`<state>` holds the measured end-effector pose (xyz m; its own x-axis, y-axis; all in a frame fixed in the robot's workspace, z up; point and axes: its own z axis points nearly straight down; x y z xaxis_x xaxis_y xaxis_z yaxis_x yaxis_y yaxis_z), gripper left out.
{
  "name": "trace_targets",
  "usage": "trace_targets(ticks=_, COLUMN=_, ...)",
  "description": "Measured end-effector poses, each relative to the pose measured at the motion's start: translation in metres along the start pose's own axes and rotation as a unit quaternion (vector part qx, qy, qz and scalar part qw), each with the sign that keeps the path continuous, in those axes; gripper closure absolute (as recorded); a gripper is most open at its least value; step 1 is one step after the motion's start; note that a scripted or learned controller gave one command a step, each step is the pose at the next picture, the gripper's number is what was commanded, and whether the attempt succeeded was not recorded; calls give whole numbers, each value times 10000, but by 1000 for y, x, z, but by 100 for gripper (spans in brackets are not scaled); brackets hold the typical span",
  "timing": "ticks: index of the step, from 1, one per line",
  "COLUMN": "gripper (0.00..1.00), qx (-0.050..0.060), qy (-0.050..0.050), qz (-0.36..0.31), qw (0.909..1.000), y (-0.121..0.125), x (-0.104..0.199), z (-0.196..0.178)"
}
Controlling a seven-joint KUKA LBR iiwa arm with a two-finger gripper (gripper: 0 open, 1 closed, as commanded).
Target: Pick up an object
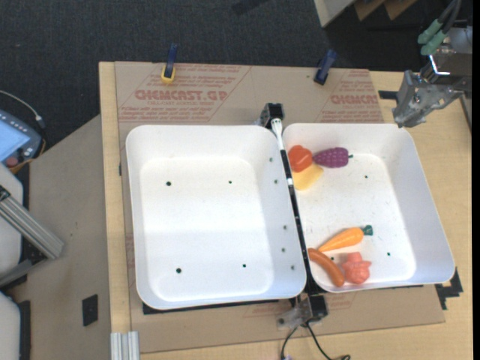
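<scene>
Jaws (411, 111) hover at two o'clock beyond the right bin (420, 201); their state I cannot tell.

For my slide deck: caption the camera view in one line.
End effector hovers beyond the right bin's far corner; toy foods cluster along its left wall, carrot near the front.

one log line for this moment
gripper: above right bin's far right corner, nothing held | right bin: purple grapes, carrot, other toy food | pick: not started

A robotics lab: clamped bench (225, 88), white bins (150, 223), cables (315, 343)
</scene>
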<state>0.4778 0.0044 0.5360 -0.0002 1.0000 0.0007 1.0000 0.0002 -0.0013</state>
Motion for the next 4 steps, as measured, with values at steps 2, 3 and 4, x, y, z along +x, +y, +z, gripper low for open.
trace_targets(ticks=2, gripper=100, qx=-32, qy=-1, qz=-11, qw=10000, y=2, x=34, z=0)
trace_targets(ticks=3, gripper=100, qx=-20, qy=-3, qz=11, qw=10000, y=2, x=25, z=1)
trace_targets(ticks=4, gripper=100, qx=-20, qy=-1, qz=-12, qw=10000, y=2, x=52, z=1)
